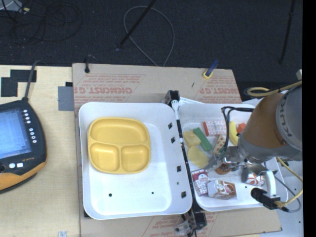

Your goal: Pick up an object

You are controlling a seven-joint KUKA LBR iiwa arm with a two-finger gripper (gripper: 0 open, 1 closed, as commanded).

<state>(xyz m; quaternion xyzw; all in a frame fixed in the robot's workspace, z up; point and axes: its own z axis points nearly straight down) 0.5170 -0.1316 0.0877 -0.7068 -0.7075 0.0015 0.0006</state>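
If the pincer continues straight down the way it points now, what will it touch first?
Most likely the pile of small items in the right bin, around the yellow pieces and the green block beside the pincer. Depth is unclear from above, so which item comes first is uncertain.

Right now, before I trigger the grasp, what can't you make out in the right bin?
- Gripper: blurred, the arm covers it; finger state unclear.
- Items under the arm: hidden in the right bin.
- Packet print: too small to read.
- Green item: identity unclear among the clutter.
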